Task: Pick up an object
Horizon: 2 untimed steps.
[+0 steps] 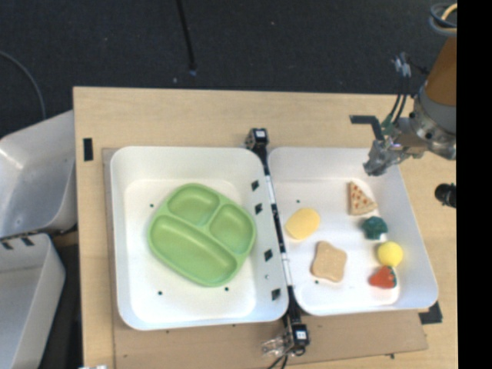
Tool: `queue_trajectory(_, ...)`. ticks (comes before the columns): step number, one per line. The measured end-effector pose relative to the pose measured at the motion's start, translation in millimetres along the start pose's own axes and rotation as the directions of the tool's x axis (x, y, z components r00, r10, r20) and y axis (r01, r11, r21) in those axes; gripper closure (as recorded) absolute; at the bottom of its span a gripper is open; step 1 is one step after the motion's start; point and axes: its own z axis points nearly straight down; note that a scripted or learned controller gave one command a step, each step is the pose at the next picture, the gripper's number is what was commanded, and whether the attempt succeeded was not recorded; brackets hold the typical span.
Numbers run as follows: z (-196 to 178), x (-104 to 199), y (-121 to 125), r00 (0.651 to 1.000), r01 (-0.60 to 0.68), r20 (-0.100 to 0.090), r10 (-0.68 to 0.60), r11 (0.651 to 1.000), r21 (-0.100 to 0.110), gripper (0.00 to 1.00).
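We see the gripper (377,162) over the right bin's (307,177) far edge, just above the pizza slice (360,198); we cannot tell how it is set.

From where I stand, nothing here can be read — no words, numbers, labels or brand marks show on any surface. The two white bins (123,206) carry only small dark specks, too small to make out as characters. The green divided plate (201,234) is plain, and so are the toy foods in the right bin (411,229) — the pizza slice (359,198) shows dots of topping, not print. The desk (169,118) has a few black tabs along its edges, without legible marking. The arm's housing at the right is blurred and shows no readable sign.
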Motion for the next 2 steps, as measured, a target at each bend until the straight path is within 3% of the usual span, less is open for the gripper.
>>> queue_trajectory(1, 8, 56, -20, 1.000, 0.000, 0.000, 0.000, 1.000, 0.000, 1.00)
queue_trajectory(2, 10, 108, -21, 1.000, 0.002, -0.001, -0.002, 1.000, -0.001, 1.00)
